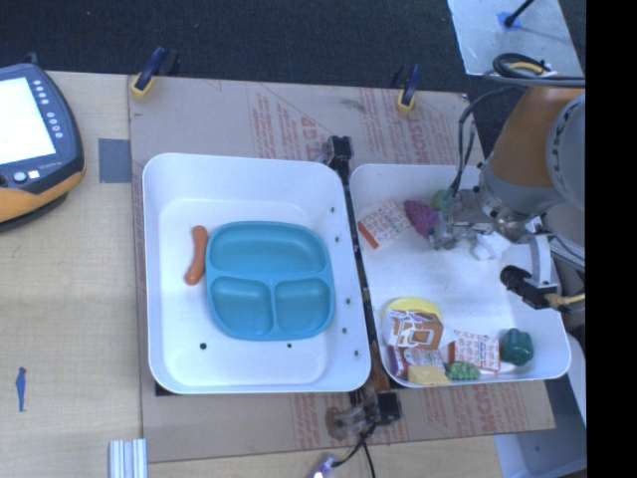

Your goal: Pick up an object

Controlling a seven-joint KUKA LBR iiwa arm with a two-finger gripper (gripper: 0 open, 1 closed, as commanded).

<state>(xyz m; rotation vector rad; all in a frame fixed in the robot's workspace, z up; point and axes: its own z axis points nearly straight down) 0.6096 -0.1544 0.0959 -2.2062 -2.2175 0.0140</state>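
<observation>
Two white bins sit on the table; over the right bin (557,361), the tool (450,229) hovers beside a purple toy (418,215), likely targeting it, grip state unclear.

Tray (269,277) in left bin (164,267)

We count two white bins (159,267), one blue divided plate (269,277), one orange sausage (196,255), two blue-and-yellow clamps (149,71), one teach pendant (30,137), one green pepper (516,347)
</observation>
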